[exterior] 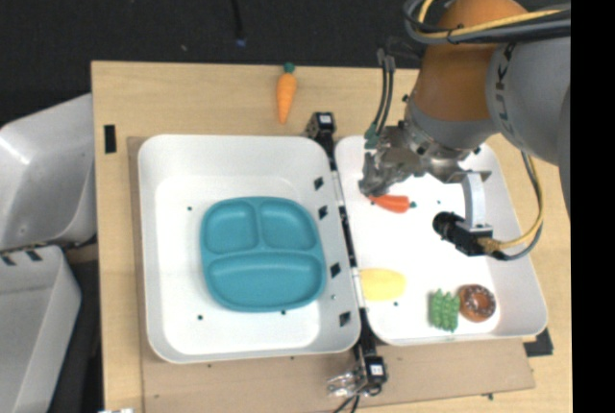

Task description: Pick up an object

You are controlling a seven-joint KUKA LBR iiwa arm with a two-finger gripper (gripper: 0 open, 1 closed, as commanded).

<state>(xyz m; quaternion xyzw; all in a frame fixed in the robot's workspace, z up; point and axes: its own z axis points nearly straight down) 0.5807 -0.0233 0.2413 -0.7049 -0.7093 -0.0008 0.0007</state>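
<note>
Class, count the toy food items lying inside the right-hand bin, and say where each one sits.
4. A red-orange piece lies near the bin's far left, just below the gripper. A yellow piece sits at the near left. A green piece and a brown doughnut sit near right. The arm may hide others.

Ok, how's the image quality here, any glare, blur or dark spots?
Camera view: even overhead light, white bins bright with mild glare; soft overall, small toys like the donut lack detail; the arm shades the gripper, and the background is near black.
</note>
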